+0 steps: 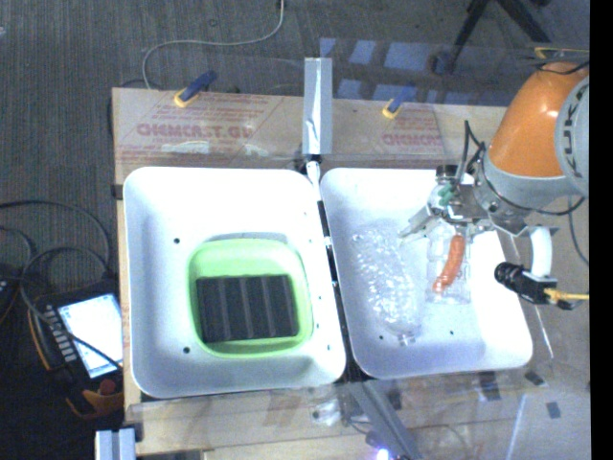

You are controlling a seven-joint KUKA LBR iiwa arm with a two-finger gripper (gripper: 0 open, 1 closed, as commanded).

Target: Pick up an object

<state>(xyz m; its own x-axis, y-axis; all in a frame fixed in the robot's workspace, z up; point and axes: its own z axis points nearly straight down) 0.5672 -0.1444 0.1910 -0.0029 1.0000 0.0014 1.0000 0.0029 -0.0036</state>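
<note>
Orange carrot-like object (pixel 448 264) in right bin (pixel 498 348), just below claw (pixel 450 220) (grip unclear, cannot tell), clear crinkled plastic (pixel 388 276) beside it.

From my seat I cannot make out how the pincer (pixel 442 204) stands: it is a small tangle of metal and cable under the grey and orange arm (pixel 536 142), too fine to read. The arm itself is cut off by the right edge. The arm's wrist covers the far right corner of the right white bin (pixel 383 353). The crumpled clear plastic bottle (pixel 388 276) shows little more than glints against the white floor, so its outline is vague. The slim orange piece (pixel 450 262) sits behind clear wrapping and its upper end is lost under the pincer; I cannot tell whether they touch.
</note>
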